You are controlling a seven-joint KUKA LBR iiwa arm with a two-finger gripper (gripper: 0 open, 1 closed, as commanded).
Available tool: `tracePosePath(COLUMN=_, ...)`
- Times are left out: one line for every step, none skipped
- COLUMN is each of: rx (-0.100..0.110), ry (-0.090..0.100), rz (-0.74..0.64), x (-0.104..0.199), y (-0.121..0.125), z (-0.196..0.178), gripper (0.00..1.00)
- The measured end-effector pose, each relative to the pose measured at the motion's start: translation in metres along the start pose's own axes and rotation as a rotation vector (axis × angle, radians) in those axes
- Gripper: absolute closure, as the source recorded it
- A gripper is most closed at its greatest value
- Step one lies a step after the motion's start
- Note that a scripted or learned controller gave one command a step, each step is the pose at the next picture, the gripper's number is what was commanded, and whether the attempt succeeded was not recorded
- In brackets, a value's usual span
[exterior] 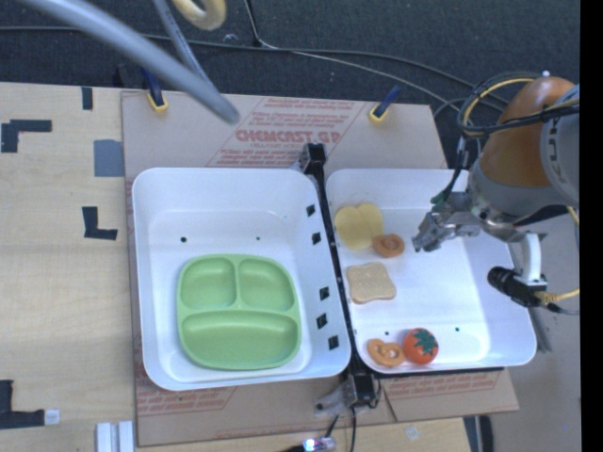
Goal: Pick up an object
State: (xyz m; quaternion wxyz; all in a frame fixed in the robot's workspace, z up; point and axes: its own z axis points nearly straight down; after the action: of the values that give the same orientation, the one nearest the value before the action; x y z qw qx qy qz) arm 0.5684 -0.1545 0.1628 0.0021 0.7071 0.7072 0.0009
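White plastic lines both bins on my table (57, 252). My gripper (430, 238) hangs low over the right bin (462, 299), in its upper middle part, with my grey arm (528, 172) and its orange band reaching in from the right. I cannot tell from this angle how my gripper is set, and nothing shows up held in it.

Just to the left of my gripper lies a small orange-brown ring-shaped piece (388, 245), near it but apart as far as I can see. That piece touches or slightly overlaps the lower right edge of a pale yellow rounded piece (358, 224), which sits close to the divider between the bins. Below those two lies a tan slice of toast (369, 282), flat on the bin floor. Along the near wall of the same bin lie an orange ring-like piece (384, 351) and, just beside it on the right, a red tomato with a green top (421, 346).

In the left bin (155, 215) sits a green divided plate (238, 311) with three compartments.
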Motion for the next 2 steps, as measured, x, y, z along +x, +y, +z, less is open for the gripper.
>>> tracePosePath(rx=0.001, ry=0.001, rz=-0.002, x=0.003, y=0.007, z=-0.045, gripper=1.0)
tracePosePath(rx=0.002, ry=0.001, rz=-0.002, x=0.003, y=0.008, z=-0.091, gripper=1.0)
